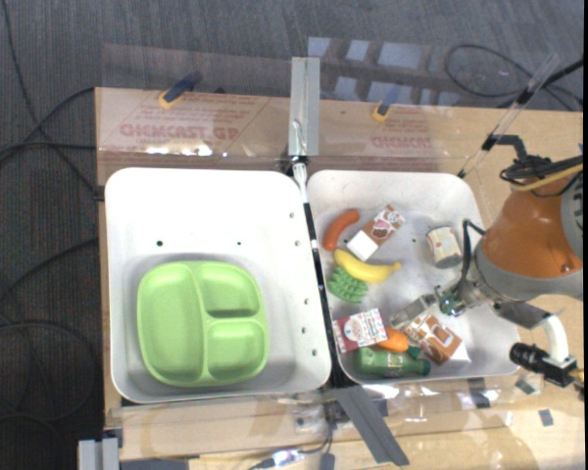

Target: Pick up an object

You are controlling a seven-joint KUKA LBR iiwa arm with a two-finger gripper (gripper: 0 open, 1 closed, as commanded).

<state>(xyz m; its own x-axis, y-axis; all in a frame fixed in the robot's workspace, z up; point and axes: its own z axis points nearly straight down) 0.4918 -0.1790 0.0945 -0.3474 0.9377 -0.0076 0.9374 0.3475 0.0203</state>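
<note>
Your desk (176, 130) carries two bins; the pincer (449, 305), grip state unreadable, hovers just above the brown carton (433, 338) lying slantwise.

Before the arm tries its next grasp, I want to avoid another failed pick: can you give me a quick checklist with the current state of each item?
1. Gripper is over the right bin: ok.
2. Something sits between its fingers: cannot tell.
3. Brown carton lies just beside the gripper, in the open: ok.
4. Target stands apart from neighbours: not ok; the carton touches the orange carrot, with the green bottle close by.
5. Green divided plate sits apart in the left bin: ok.
</note>
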